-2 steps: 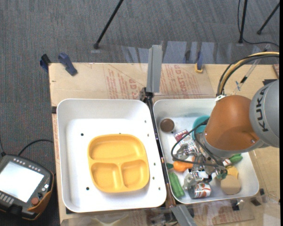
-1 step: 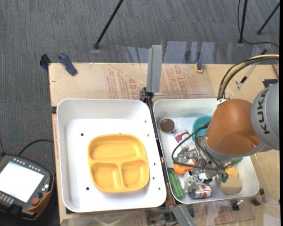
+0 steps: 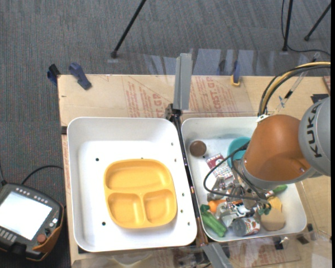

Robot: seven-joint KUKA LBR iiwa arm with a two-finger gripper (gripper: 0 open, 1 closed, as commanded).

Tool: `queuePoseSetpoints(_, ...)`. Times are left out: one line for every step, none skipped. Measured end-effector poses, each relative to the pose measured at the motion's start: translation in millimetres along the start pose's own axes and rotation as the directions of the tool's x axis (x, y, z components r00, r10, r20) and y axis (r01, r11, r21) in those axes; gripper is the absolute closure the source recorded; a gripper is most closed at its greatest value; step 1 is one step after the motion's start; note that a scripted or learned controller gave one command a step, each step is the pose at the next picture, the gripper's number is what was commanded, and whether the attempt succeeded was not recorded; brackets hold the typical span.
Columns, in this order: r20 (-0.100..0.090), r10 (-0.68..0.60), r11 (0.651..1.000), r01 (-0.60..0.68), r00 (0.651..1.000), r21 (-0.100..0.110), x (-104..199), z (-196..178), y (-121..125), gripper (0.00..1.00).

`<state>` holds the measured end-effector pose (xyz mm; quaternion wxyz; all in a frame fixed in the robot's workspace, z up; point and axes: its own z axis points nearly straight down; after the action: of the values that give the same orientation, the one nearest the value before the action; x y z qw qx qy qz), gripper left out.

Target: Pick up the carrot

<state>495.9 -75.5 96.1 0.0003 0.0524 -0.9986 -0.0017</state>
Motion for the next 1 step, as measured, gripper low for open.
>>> queuePoseSetpoints(0.014,-0.167,0.986,0.167,0.986,0.009,4.5,-289.1,-5.3,1.00)
